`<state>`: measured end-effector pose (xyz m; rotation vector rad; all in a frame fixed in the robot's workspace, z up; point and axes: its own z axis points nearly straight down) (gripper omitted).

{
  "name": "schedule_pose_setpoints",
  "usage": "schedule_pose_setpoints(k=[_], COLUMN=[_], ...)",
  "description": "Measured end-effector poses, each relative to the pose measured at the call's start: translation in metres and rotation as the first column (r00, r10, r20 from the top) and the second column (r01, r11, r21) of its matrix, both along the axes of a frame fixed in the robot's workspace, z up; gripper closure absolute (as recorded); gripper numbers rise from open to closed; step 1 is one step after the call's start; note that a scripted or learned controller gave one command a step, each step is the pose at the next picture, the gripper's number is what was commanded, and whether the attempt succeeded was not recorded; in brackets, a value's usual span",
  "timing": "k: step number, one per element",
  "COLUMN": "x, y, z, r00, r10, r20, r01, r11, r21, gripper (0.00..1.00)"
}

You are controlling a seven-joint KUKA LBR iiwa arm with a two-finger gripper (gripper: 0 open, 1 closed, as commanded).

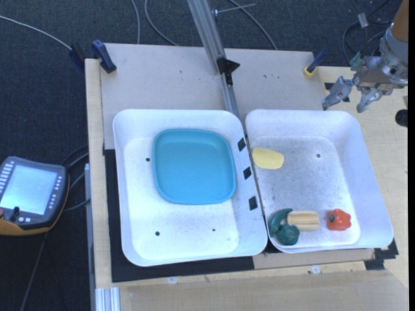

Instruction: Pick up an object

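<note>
Objects for picking lie in the right bin (363, 148): a yellow piece (267, 159) near its left wall, and along the front edge a green vegetable toy (283, 227) touching a tan block (303, 220), with a red tomato-like toy (338, 219) just beside. The left bin (130, 173) holds a blue plate (194, 166). The gripper (350, 96) hovers above the right bin's far rim, fingers apart and holding nothing, so the pick looks not yet begun: choosing, descending and closing remain.

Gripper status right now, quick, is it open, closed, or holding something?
Gripper: open, fingers spread, holding nothing, hovering above the far right corner of the right bin.
</note>
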<state>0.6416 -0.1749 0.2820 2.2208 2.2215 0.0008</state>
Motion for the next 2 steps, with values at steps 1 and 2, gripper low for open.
schedule_pose_setpoints(k=[1,2], x=[-0.005,-0.001], y=[-0.004,-0.012], z=[-0.061,-0.111], r00=[1.000,1.000], r10=[0.000,-0.001], r20=[-0.005,-0.005], r01=[0.000,0.001], r11=[1.000,1.000], r21=[0.001,0.001], gripper=[0.00,0.00])
